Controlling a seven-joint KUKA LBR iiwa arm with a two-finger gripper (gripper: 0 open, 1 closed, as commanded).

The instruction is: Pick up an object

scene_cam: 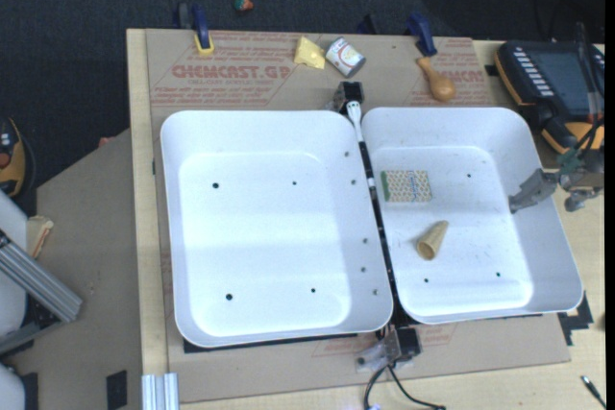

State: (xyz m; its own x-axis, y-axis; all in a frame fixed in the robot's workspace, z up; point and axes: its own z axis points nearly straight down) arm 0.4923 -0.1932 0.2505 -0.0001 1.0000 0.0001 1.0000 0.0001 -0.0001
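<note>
End effector (538, 190) hovering at right bin's (500, 125) right rim; finger state impossible to tell. Cone (431, 239) lying in right bin, near middle, patterned card (406, 185) lying just above it. Risk: cone rolling away under fingers, card lying too flat for pinching.
</note>
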